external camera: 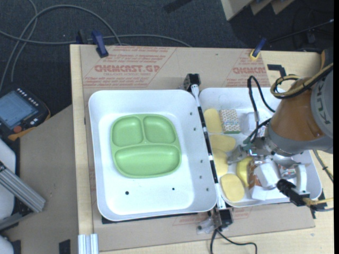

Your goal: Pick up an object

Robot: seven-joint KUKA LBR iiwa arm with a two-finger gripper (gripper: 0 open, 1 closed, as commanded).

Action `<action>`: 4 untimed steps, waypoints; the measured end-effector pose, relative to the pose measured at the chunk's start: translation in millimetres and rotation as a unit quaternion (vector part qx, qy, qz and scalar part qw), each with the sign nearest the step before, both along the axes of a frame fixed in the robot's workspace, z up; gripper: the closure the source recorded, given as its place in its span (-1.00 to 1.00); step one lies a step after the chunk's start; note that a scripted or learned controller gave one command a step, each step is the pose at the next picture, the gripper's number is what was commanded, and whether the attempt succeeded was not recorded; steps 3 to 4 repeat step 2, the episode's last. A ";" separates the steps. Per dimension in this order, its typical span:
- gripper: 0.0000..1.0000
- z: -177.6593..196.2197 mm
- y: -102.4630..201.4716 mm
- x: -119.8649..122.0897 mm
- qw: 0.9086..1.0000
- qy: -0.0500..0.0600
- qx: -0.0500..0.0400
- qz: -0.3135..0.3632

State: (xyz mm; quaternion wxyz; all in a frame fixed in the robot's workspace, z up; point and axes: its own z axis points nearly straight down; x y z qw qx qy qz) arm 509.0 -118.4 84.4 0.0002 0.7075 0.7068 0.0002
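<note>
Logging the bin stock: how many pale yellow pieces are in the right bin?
4: one near the far left wall, one below it, one beside the gripper, one nearest. The arm may hide more.

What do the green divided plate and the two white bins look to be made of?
Green divided plate: probably moulded plastic, matte; uniform colour, soft rounded dividers, faint sheen. Left bin and right bin: likely thin plastic or enamelled metal; smooth glossy white with rounded corners, so the look leaves it open.
</note>
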 end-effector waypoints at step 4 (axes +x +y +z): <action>1.00 100.3 71.6 16.8 1.000 0.000 0.000 0.001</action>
